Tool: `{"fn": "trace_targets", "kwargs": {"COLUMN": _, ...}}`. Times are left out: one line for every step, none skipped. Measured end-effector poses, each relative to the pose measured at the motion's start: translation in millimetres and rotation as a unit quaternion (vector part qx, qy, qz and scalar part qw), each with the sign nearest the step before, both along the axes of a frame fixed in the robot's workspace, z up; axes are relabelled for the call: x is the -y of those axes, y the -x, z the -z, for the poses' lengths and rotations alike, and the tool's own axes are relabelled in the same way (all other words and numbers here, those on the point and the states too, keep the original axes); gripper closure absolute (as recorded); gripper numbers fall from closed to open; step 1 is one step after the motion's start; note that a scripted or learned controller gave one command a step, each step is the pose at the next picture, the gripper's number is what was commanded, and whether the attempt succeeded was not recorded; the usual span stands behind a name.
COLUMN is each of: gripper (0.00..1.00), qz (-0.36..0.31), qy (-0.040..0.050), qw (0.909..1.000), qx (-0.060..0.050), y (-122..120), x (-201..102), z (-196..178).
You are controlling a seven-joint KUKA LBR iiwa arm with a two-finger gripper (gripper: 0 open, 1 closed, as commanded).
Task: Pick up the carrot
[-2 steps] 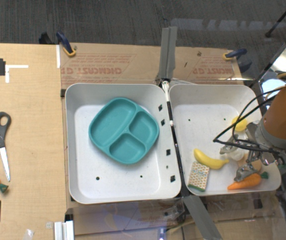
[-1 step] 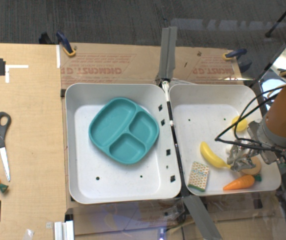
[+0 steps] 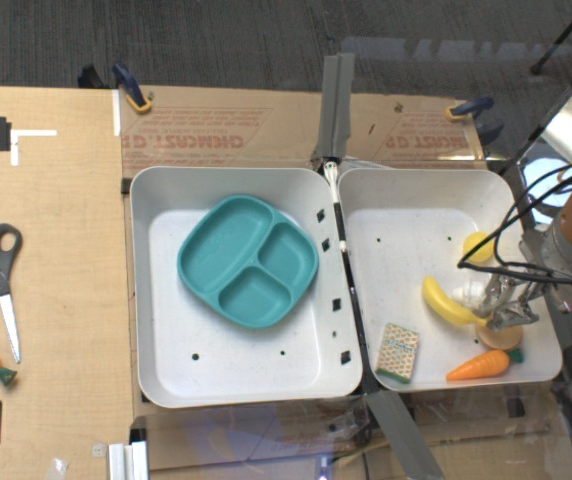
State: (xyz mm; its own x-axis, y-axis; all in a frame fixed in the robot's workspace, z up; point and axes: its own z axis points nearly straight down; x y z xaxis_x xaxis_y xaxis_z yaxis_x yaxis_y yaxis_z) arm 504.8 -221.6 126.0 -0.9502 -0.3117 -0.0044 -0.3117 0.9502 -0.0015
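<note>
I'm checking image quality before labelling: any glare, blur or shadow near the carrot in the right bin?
Camera view: the carrot is sharp and evenly lit, with a faint shadow beneath; the tool just above it looks slightly blurred, beside the banana; bright glare sits at the upper right; the right bin is white but not washed out.

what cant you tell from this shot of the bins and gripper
- Gripper, camera view: blurred and tangled with cables; open or shut unclear.
- Banana: its right end is hidden behind the gripper.
- Yellow object: partly covered by cables, identity unclear.
- Small packet: print too small to read.
- Carrot: contact with gripper unclear.
</note>
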Motion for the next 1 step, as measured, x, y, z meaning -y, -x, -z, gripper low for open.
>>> {"fn": "trace_targets", "kwargs": {"gripper": 0.00, "qz": 0.000, "qy": -0.0002, "qw": 1.0000, "qx": 0.000, "y": -0.1, "x": -0.2, "z": 0.0}}
